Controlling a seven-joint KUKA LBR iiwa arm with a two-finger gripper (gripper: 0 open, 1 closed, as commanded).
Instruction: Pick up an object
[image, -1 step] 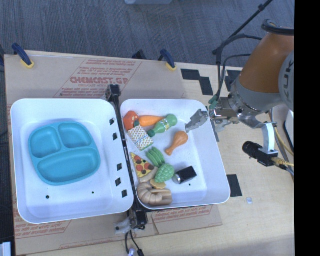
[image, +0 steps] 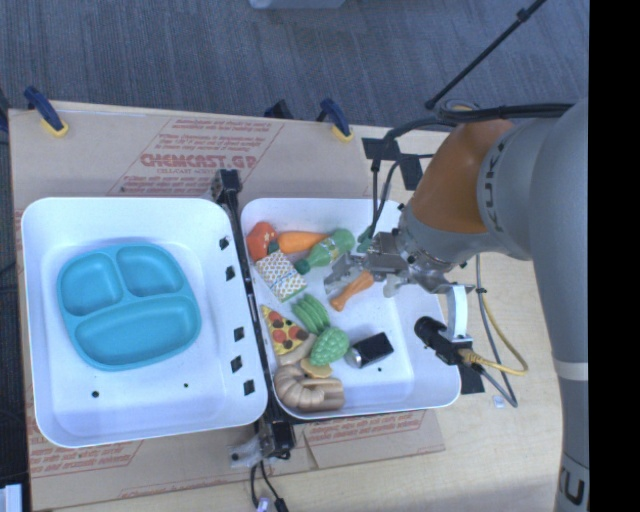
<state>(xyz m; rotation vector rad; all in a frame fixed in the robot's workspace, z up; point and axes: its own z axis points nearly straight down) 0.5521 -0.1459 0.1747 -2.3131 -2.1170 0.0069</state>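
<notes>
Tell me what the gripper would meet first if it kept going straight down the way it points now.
Probably the small orange carrot-like toy lying under the gripper in the right bin. Depth is hard to judge from above, so the bin floor beside it is possible.

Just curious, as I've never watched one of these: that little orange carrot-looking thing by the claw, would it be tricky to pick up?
Probably a bit. The orange carrot looks like smooth moulded plastic, so likely stiff, light and somewhat slippery. Its rounded, tapered shape suggests it could roll or squirt sideways under the gripper. It lies on bare floor of the right bin, so a nudge may simply slide it.
</notes>
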